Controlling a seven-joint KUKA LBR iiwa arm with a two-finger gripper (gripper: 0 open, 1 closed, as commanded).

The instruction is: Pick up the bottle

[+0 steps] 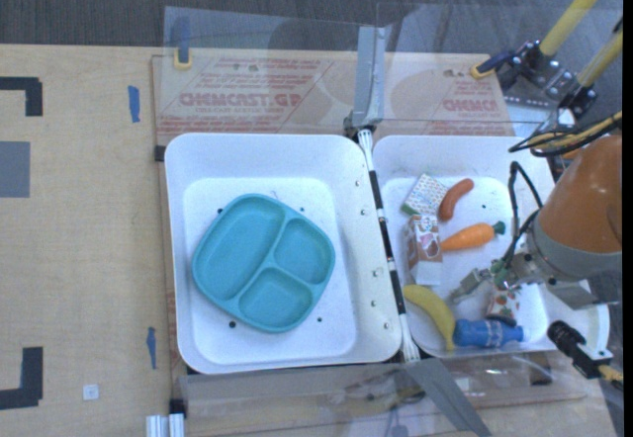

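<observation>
Teal tray (263, 262), banana (433, 311), carrot (467, 237), perhaps a sausage (456, 198).

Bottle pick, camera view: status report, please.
Gripper low in right bin, nothing seen held. Blue bottle lying on its side at near edge, just below gripper. Banana to its left, small carton just above it.
</observation>
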